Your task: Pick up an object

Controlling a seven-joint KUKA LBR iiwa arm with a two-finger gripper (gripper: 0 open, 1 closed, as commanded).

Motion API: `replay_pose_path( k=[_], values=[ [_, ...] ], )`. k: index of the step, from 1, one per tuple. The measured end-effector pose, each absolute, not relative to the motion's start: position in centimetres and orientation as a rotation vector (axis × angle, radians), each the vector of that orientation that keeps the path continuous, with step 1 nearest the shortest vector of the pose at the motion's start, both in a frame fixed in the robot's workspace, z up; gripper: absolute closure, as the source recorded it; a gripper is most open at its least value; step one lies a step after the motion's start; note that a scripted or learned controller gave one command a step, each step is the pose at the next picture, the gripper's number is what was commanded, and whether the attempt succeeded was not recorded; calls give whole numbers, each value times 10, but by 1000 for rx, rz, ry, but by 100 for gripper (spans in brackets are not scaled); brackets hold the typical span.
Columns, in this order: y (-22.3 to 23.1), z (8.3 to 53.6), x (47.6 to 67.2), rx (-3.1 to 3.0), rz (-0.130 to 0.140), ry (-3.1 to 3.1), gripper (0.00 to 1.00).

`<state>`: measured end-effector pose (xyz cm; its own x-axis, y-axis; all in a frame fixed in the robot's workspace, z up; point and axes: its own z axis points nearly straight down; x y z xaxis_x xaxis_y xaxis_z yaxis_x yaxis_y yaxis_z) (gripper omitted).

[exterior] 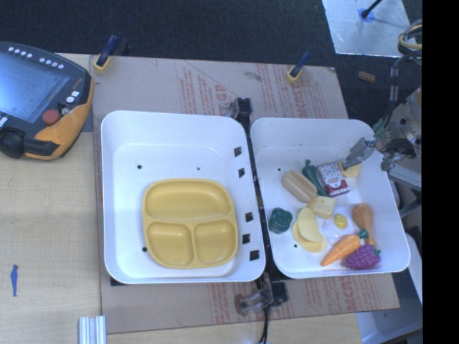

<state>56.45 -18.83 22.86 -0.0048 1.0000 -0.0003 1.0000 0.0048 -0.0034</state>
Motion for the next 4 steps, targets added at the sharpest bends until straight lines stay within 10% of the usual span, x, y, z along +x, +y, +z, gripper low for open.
replay_pose_path(
  k=[1, 2, 3, 4],
  values=[
    [-148, 89, 607, -2217, 1, -2238, 0],
    [-196, 166, 600, -2223, 1, -2225, 0],
    [-158, 155, 659, -2214, -3, -2232, 0],
    [-143, 100, 604, -2219, 4, -2226, 0]
  ],
)
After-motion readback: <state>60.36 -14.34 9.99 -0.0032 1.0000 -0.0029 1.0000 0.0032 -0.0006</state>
